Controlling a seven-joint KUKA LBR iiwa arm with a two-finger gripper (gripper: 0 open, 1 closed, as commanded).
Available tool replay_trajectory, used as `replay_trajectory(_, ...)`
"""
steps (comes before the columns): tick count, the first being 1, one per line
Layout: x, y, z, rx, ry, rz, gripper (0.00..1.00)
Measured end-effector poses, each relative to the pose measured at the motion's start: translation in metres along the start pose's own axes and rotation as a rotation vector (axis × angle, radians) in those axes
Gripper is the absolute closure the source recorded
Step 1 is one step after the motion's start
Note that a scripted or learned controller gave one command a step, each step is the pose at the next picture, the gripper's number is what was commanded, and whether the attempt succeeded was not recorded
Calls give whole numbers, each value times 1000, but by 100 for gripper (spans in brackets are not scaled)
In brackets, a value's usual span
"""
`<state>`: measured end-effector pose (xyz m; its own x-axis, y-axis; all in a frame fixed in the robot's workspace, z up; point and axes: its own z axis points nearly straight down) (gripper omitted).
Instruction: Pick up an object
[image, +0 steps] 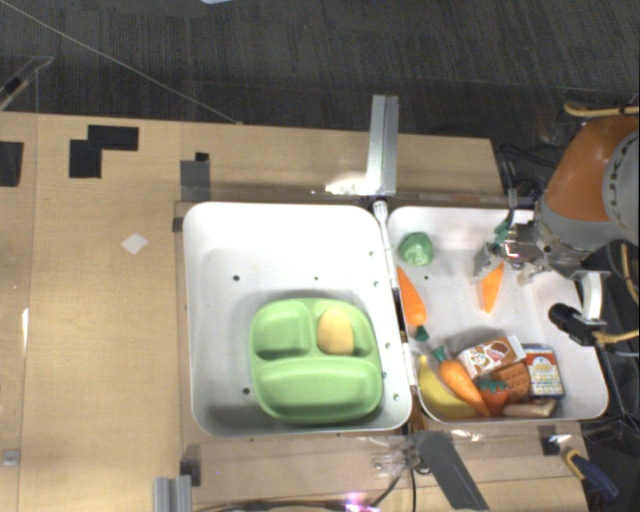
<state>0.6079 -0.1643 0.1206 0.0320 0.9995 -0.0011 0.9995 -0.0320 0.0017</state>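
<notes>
Grey arm (590, 225), orange band (585, 180)

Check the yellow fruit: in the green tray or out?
In. The yellow fruit sits in the upper right compartment of the green tray.

Light wood bench top (90, 330) fills the nine o'clock side, black square markers (100, 148) toward ten o'clock. Dark ribbed floor (300, 50) across twelve o'clock. Metal upright post (384, 140) near centre top. Even overhead light.

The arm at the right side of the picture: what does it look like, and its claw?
The arm is grey with a broad orange band above the wrist. Its claw is a small metallic grey piece with short dark fingers. Black cables run beside it.
</notes>
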Motion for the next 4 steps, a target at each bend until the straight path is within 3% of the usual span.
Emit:
replay_trajectory(1, -13, 25, 31, -10, -2, -45, 0)
replay_trajectory(2, -11, 28, 17, -18, -1, -50, 100)
replay_trajectory(3, 78, 60, -107, -6, 1, 72, 100)
replay_trajectory(4, 79, 35, -172, -5, 1, 88, 100)
